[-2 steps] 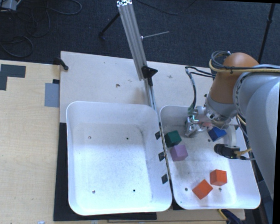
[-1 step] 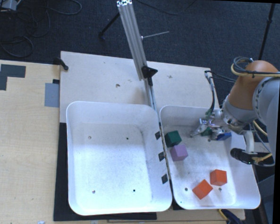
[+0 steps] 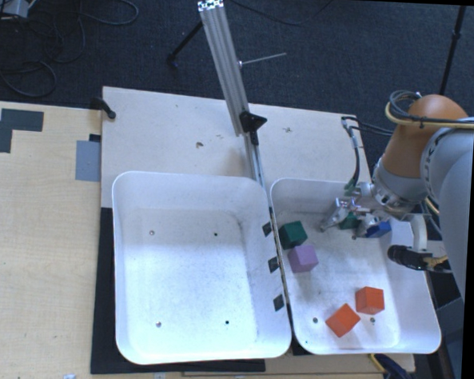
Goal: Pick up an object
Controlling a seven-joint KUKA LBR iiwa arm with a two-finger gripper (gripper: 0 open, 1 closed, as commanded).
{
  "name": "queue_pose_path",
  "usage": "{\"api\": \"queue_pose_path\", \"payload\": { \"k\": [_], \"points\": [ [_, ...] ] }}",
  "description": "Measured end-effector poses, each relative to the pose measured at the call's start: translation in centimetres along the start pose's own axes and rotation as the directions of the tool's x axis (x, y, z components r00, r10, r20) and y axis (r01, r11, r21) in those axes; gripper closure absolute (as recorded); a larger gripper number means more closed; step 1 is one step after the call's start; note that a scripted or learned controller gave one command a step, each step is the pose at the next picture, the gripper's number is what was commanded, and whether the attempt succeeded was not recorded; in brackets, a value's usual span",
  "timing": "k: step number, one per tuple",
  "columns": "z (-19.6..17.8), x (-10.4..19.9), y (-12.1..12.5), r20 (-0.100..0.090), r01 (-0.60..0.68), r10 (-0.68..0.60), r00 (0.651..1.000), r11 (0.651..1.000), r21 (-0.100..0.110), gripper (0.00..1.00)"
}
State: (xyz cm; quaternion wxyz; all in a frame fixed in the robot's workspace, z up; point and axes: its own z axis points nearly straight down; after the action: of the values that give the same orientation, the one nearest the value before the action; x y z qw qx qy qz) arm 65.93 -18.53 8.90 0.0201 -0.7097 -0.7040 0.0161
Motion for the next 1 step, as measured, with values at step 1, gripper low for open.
{"api": "queue_pose_path", "payload": {
  "k": [1],
  "points": [
    [0.02,0.46,-0.06,0.007,-0.004,0.004,1.0,1.0,-0.006,0.0]
  ]
}}
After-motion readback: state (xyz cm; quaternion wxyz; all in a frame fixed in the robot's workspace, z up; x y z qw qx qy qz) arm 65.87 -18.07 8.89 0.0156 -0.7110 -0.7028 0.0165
